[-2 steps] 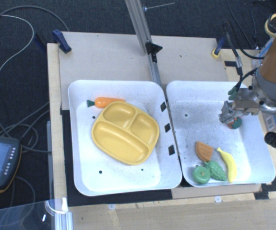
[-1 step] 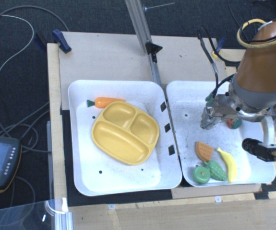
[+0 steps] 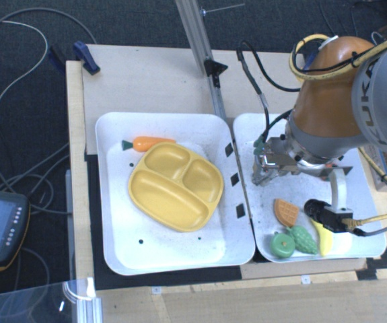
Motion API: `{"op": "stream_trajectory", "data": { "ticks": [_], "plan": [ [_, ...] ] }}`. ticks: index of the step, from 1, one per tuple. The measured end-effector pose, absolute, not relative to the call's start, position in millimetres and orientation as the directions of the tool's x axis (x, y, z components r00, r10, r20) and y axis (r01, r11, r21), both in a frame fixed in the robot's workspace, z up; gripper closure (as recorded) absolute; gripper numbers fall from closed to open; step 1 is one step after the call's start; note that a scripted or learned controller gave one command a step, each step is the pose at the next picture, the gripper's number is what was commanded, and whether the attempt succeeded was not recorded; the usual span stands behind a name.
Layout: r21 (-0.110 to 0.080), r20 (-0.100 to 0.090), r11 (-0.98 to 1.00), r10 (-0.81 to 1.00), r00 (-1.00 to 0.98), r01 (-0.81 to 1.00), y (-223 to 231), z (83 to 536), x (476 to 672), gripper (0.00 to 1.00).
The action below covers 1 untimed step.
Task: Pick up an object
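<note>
- Camera view looks down at a slant on a pale wooden desk (image 3: 146,66) that carries two shallow white bins side by side.
- Left bin (image 3: 112,234) holds a yellow divided plate (image 3: 176,186) near its centre, tilted so its corners point off-square.
- An orange toy carrot (image 3: 151,142) with a green tip lies at about 11 o'clock of the plate, just beside its rim.
- Right bin (image 3: 368,180) holds the small play-food pieces, all gathered toward its 6 o'clock edge.
- An orange waffle-textured piece (image 3: 287,212) sits nearest the bin's middle; a green round piece (image 3: 282,245) lies at its 6 o'clock, near the bin's rim.
- A green knobbly piece (image 3: 305,239) lies just beside the round one at its 3 o'clock, and a yellow piece (image 3: 324,237) touches it on the far side.
- The arm (image 3: 331,99) – grey, with an orange band – reaches in from 3 o'clock and hangs over the right bin.
- The hand (image 3: 266,169) sits low over the bin's 10 o'clock part, well apart from the play food; nothing shows between its parts, and whether it is clenched or released I cannot tell.
- A black fitting (image 3: 329,215) with a cable hangs at 5 o'clock of the hand, above the yellow piece.
- A metal pole (image 3: 196,25) rises from the desk between the bins – toward 12 o'clock.
</note>
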<state>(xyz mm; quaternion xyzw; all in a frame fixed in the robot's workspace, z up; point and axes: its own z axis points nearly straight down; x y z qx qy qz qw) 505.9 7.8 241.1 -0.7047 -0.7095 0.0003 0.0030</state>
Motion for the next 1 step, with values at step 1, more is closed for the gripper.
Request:
{"op": "stream_trajectory", "data": {
  "ticks": [1],
  "plan": [
    [-0.001, 0.003, 0.007, 1.0, -0.007, 1.0, 52.4, 242.8, 504.0, 1.0]
  ]
}}
